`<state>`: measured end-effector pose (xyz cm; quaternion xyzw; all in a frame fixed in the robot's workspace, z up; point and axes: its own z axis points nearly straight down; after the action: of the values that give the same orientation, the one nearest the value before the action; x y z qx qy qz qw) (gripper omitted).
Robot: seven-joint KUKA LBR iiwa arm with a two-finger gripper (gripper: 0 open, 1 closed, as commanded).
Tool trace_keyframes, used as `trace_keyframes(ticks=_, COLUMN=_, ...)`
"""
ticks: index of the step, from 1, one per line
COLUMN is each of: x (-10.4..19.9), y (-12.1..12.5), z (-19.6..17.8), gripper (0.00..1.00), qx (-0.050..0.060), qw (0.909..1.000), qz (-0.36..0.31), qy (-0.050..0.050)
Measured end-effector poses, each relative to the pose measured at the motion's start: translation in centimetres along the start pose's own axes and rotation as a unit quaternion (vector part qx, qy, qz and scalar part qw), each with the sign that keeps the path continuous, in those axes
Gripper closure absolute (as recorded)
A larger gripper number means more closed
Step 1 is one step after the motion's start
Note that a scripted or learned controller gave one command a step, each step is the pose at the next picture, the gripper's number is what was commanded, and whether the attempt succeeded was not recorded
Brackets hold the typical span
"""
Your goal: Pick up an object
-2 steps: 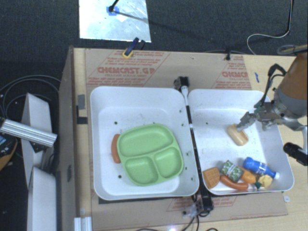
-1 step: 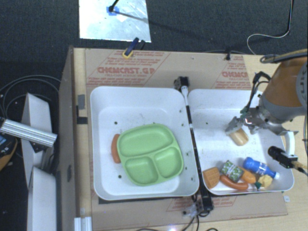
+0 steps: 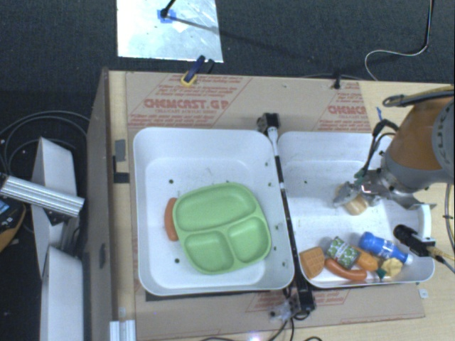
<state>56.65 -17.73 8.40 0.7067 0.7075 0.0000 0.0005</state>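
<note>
Across the middle of the frame we see the table (image 3: 213, 94), a brown board carrying two shallow white bins side by side. The left bin (image 3: 153, 190) holds a green divided tray (image 3: 220, 226), tilted a bit, with an orange sausage-shaped piece (image 3: 170, 219) tucked against its left edge, probably left there as clutter. The right bin (image 3: 313, 165) is where the pickable stuff sits: a heap along its lower edge, likely slid there because that corner is low. In that heap we note a blue bottle (image 3: 377, 246), a red sausage toy (image 3: 345, 269), a tan cracker-like piece (image 3: 311, 260) and a small green packet (image 3: 340, 249).

The arm (image 3: 423, 148) comes in from the right of the frame and bends down into the right bin. Its end effector (image 3: 353, 196) is low over the bin floor, right at a small tan object (image 3: 355, 205), the likely target. We judge this as a grasp attempt at the descent or closing stage. We cannot tell how far the end effector is open, nor whether it has hold of anything; the tan object looks touching or just beneath it.
</note>
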Motion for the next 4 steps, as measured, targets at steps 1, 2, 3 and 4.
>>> trace_keyframes(ticks=1, x=0.0, y=0.1, z=-1.1, gripper=1.0, qx=-0.001, qw=1.0, qz=-0.001, qy=0.0)
trace_keyframes(ticks=2, x=2.0, y=-2.3, z=-7.6, gripper=1.0, qx=-0.001, qw=1.0, qz=-0.001, qy=0.0)
trace_keyframes(ticks=3, x=1.8, y=2.3, z=-6.8, gripper=1.0, qx=-0.001, qw=1.0, qz=-0.001, qy=0.0)
trace_keyframes(ticks=4, x=1.9, y=-1.4, z=-9.2, gripper=1.0, qx=-0.001, qw=1.0, qz=0.0, qy=0.0)
